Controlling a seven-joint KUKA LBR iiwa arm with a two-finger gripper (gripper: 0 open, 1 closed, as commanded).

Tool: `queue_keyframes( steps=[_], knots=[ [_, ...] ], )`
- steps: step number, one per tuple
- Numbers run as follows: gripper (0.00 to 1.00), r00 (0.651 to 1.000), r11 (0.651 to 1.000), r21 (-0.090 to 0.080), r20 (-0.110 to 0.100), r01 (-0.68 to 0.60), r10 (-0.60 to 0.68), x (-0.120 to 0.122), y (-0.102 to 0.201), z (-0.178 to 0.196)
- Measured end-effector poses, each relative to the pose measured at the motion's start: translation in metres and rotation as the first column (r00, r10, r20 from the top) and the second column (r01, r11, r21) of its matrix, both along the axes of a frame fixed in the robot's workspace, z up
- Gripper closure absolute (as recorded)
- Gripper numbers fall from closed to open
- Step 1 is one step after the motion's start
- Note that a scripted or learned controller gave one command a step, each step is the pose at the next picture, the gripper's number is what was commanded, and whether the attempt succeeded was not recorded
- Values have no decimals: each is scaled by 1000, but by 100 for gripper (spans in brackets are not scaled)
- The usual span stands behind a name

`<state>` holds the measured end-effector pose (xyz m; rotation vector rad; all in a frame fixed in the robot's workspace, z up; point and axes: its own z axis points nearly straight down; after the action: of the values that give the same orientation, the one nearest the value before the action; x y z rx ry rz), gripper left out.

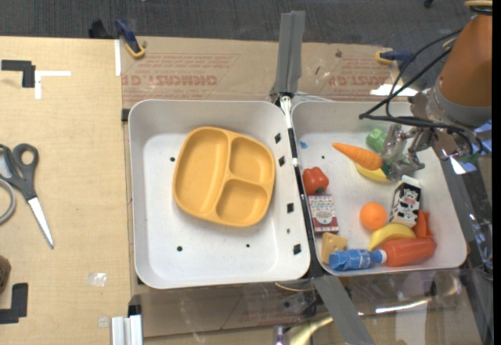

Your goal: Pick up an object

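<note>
Hovering: gripper (395,154) above carrot (358,154), right bin (454,214).

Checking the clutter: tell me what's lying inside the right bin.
Inside the right bin: a carrot, yellow piece, green item, red pepper, small carton, orange ball, cow-print box, banana, blue bottle, red bottle. The gripper covers what's beneath it.

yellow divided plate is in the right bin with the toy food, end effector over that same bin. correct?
Not quite. The camera view shows the yellow divided plate alone in the left bin, not the right one. The toy food, including the carrot, lies in the right bin, and the end effector is over that bin.
</note>
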<state>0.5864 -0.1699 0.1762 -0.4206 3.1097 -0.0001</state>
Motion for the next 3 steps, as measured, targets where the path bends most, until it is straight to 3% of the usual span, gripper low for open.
queue_keyframes(
  steps=[1, 2, 3],
  knots=[
    [100, 930, 930, 2, 9, 368, -368, 11, -49, -73],
    [0, 930, 930, 2, 2, 368, -368, 9, -48, -77],
    [0, 944, 944, 2, 0, 330, -330, 35, 20, -84]
  ],
)
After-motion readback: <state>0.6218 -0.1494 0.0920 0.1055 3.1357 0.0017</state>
